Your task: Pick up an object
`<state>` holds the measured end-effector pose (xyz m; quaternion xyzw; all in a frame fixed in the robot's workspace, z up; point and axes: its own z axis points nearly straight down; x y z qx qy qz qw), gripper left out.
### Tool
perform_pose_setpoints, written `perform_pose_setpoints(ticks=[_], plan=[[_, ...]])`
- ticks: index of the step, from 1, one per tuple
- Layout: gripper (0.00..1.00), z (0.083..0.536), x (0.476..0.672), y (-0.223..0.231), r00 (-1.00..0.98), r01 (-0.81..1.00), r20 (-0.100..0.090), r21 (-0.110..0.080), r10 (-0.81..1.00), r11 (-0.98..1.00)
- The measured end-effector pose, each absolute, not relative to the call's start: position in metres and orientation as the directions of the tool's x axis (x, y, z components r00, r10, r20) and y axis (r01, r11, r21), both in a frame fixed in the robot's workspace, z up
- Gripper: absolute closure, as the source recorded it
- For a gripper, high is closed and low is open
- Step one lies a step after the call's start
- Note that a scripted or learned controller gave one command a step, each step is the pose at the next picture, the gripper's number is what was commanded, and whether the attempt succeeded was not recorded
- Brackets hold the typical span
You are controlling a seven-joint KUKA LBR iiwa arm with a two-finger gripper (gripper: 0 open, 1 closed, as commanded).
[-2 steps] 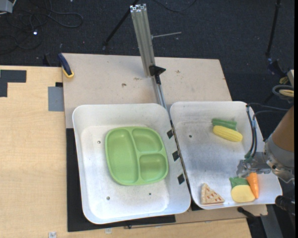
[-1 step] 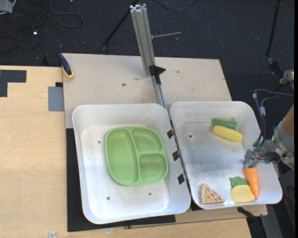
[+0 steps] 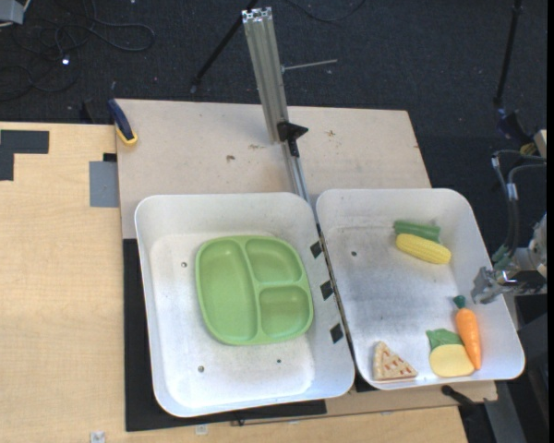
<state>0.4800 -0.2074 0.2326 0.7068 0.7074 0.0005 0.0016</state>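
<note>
The gripper (image 3: 500,282) sits at the right bin's (image 3: 369,275) three o'clock rim — its finger state cannot be told. The carrot (image 3: 469,336) lies just beside it at five o'clock; a descent there may strike the rim.

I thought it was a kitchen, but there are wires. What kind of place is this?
Probably a robot lab, not a kitchen. The corn and carrot look like toys, they lie in a white bin, and cables trail across the floor.

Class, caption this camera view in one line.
Green plate in left bin; corn, carrot and pizza slice in right bin.
</note>
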Motion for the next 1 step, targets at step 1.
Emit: perform_pose_setpoints(ticks=[1], plan=[[1.00, 0.2618, 0.4808, -0.2083, -0.002, 1.000, -0.001, 0.002, 1.000, 0.002]])
